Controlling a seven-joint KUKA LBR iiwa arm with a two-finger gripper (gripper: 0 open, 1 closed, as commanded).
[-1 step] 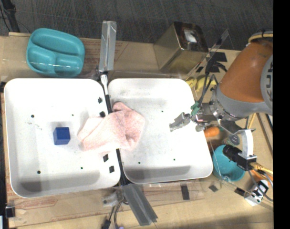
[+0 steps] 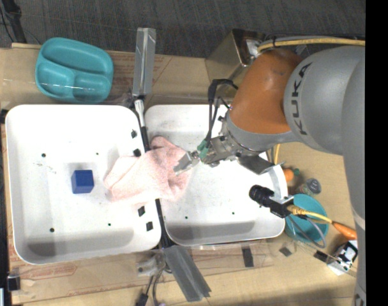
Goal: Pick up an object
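Note:
A pink cloth (image 2: pixel 146 172) lies crumpled over the divider between the two white bins, partly in the left bin (image 2: pixel 28 139) and partly in the right bin (image 2: pixel 213 215). A small blue cube (image 2: pixel 83 181) sits on the floor of the left bin, to the left of the cloth. My gripper (image 2: pixel 189 160) reaches in from the right and hangs low over the right bin, with its tip at the cloth's right edge. Whether it touches or grips the cloth is unclear. The grey and orange arm (image 2: pixel 270 97) covers the right bin's far right corner.
A teal moulded tray (image 2: pixel 73 69) rests on the bench behind the left bin. To the right of the right bin are a teal bowl (image 2: pixel 307 217), small orange items (image 2: pixel 290 173) and a yellow cable (image 2: pixel 318 217). Metal brackets (image 2: pixel 145 56) stand at both ends of the divider.

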